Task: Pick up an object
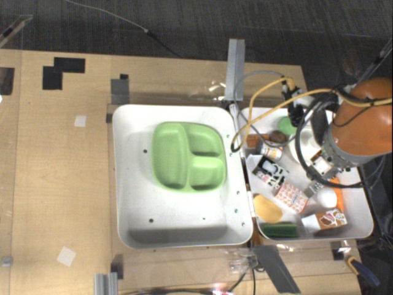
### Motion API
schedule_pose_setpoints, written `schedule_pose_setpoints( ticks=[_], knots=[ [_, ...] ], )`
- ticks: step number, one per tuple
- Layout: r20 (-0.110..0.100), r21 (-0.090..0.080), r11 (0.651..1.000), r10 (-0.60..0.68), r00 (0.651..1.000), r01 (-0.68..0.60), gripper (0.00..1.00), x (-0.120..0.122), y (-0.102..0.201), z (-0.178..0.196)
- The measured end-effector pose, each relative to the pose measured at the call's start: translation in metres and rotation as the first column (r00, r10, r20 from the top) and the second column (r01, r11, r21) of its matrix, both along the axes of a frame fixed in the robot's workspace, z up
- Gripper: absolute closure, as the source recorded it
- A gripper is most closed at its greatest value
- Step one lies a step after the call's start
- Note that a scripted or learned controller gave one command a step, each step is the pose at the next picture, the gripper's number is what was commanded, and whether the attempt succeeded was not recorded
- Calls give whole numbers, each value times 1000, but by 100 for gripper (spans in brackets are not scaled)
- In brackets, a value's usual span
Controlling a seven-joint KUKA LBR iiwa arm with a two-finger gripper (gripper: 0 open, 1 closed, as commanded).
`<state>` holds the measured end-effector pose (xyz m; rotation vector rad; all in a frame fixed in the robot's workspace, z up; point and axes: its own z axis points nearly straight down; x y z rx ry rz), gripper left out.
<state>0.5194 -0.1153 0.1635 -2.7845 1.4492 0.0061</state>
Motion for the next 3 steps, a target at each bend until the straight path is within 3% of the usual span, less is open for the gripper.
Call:
schedule_pose_setpoints(
  ticks=[1, 2, 3],
  knots=[
    [7, -2, 998, 65, 998, -65, 100, 30, 7, 74],
    [4, 0, 966, 259, 966, -259, 100, 117, -22, 63],
    [2, -2, 873, 489, 873, -489, 100, 37, -57, 34]
  ],
)
